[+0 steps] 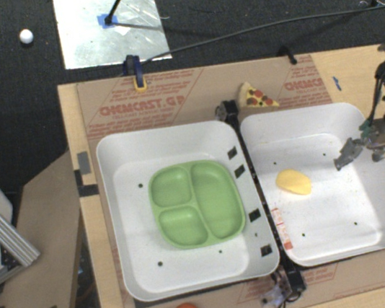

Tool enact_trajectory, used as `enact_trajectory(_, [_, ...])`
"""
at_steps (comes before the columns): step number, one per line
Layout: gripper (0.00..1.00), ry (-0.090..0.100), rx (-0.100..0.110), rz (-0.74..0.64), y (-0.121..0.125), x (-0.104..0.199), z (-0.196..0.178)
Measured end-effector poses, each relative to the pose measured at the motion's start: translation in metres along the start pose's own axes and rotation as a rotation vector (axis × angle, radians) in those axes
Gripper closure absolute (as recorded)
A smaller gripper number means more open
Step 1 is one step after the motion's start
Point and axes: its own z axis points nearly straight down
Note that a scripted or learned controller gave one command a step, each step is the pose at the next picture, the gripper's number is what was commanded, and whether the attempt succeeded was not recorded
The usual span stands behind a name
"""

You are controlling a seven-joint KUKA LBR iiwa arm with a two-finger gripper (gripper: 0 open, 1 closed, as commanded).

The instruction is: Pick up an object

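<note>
The gripper [347, 153] is held low at the right bin's [380, 228] 3 o'clock; finger state cannot be told. "CHEMCAST" is printed on the board [169, 99].

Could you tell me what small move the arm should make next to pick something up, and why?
Probably a short move leftward and down toward the yellow object. It lies alone on the floor of the right bin, and the gripper sits just to its right, apart from it, holding nothing.
</note>
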Motion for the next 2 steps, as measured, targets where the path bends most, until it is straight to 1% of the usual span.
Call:
enact_trajectory(1, [0.00,-0.003,-0.010,-0.003,0.003,0.000,-0.005])
enact_trajectory(2, [0.00,-0.001,-0.005,-0.001,0.000,0.005,0.056])
